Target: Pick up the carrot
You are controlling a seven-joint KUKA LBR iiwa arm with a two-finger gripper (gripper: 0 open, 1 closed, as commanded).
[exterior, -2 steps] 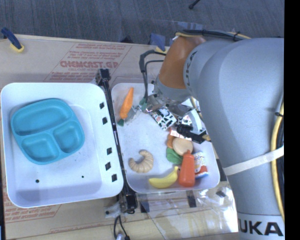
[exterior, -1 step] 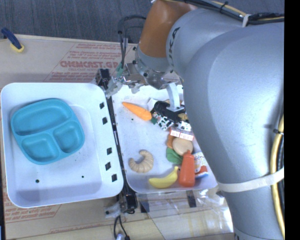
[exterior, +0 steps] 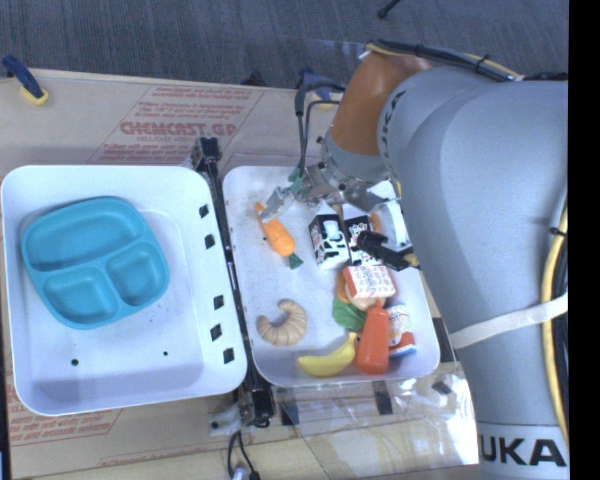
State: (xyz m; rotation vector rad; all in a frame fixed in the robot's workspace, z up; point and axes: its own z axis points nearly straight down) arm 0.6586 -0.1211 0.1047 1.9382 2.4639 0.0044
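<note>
Right bin [exterior: 242, 268]: bare floor left of and below the carrot [exterior: 278, 237]; black-and-white carton [exterior: 329, 241] crowds its right side; croissant [exterior: 284, 323], banana [exterior: 327, 360] and orange bottle [exterior: 374, 340] block the near end.

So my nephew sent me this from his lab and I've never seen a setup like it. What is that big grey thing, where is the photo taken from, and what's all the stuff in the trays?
The big grey thing is a robot arm, reaching in from the right. One fixed camera looks down at a slant on two white bins. The left bin holds a blue divided plate. The right bin holds toy food: a carrot, a croissant, a banana, a red bottle and small cartons. The arm's end effector sits just above the carrot, which lies on the bin floor, not visibly gripped.
</note>
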